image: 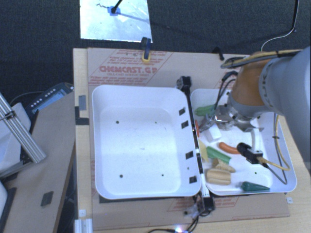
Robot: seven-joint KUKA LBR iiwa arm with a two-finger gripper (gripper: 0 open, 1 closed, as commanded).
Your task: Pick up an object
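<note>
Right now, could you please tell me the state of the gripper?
Gripper: low in the right bin among the objects; open or shut cannot be told.

A small orange carrot-like piece (pixel 227 147) lies flat in the middle of the right bin (pixel 286 178). Just below it lies a green stick (pixel 219 155), then a tan ridged piece (pixel 218 177) near the front, and a dark green cone (pixel 253 186) at the front wall.

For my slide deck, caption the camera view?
KUKA gripper reaches into the right bin above an orange piece and other toy items.
</note>
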